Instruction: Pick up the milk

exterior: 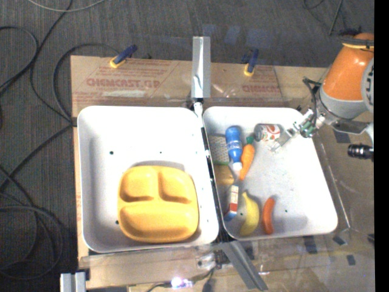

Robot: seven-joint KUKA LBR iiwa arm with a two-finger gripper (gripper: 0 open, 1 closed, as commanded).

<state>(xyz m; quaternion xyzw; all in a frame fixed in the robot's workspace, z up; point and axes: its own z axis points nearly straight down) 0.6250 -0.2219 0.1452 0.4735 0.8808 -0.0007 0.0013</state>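
We saw the tool (302, 127) at the far right corner of the right bin (298, 190), low over its rim, under the arm's orange band. We could not tell whether it was apart or together, and nothing showed clamped in it.

Just beside the tool, on its left in the view, lay a silver can (268, 132) on its side, close to the tool's tip; we could not tell whether they touched. Further from the tool, past the can, lay an orange carrot (246, 160), tilted, with its green end near the can.

The milk (233, 145) lay beyond the carrot, well apart from the tool, against the bin's left wall and with the can and carrot between it and the tool. It was a blue bottle with a pale label, lying flat. Its long axis ran from the bin's far edge towards the near one, crosswise to the line from the tool, with the blue cap end pointing to the far edge. The carrot lay against its right side.

Further still from the tool, towards the near edge, lay a small orange piece (268, 215), a banana (249, 215) and a small red and white bottle (232, 201). Farthest from the tool, in the left bin (91, 163), sat a yellow divided tray (159, 204). Both bins rested on the surface (152, 81).
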